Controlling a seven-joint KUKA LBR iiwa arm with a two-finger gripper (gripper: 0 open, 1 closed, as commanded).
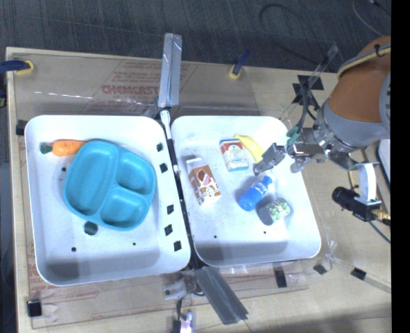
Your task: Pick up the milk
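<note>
So the whole thing comes down to where the milk sits relative to the hand (pixel 268 160). The arm (pixel 357 109) comes in over the right bin (pixel 298 245), and the hand hangs low over that bin's upper right part. From this angle there's no telling whether it's released or clenched. Nothing looks caught in it.

The milk looks like the small white carton (pixel 234 154) with the red and blue print, lying flat on the bin floor in the upper middle. That's a judgement call, since there's a second carton (pixel 203 180), brown and white, lying a bit further left and lower, near the divider. Labels are too small to read.

Going with the white one, it lies just to the left of the hand and a touch higher in the view, so the reach is short. Its long side runs roughly up and down the picture, tilted slightly, so a squeeze across the short side would probably mean closing left to right.

The annoying part is the crowding. A banana (pixel 250 145) lies right against the carton's right edge, between it and the hand. A blue bottle (pixel 254 195) sits just below the hand, with a small green and grey can (pixel 275 210) beside that. The banana side looks like the likely snag.

The left bin (pixel 41 255) has a blue divided plate (pixel 110 184) and a carrot (pixel 67 146), well away from all this.
</note>
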